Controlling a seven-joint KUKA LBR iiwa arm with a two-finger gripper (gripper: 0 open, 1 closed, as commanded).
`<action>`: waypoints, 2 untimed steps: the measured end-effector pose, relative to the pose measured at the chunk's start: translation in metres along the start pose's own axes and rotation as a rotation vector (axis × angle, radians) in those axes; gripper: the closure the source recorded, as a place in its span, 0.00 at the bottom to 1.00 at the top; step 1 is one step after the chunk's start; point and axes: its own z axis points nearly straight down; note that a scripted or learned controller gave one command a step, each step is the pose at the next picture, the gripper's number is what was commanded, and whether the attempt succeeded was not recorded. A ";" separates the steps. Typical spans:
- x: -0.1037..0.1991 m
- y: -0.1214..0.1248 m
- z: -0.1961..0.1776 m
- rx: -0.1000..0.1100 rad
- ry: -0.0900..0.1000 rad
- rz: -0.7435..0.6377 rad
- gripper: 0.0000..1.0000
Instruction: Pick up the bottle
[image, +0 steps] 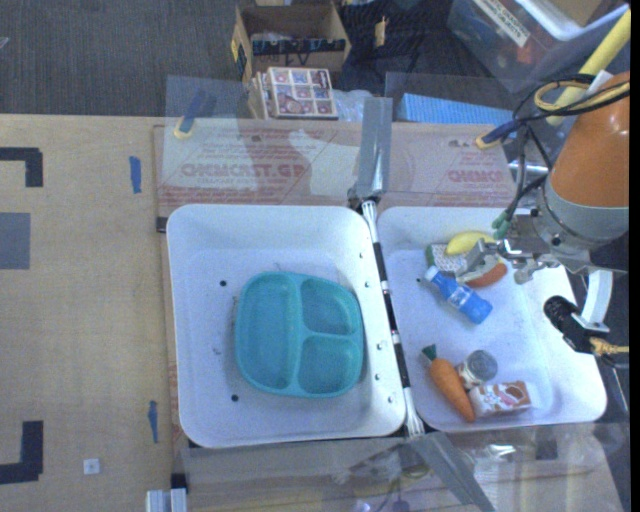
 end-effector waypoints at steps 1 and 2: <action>0.012 0.026 0.093 -0.003 0.000 -0.011 0.00; -0.002 -0.003 0.073 0.002 0.001 0.194 0.00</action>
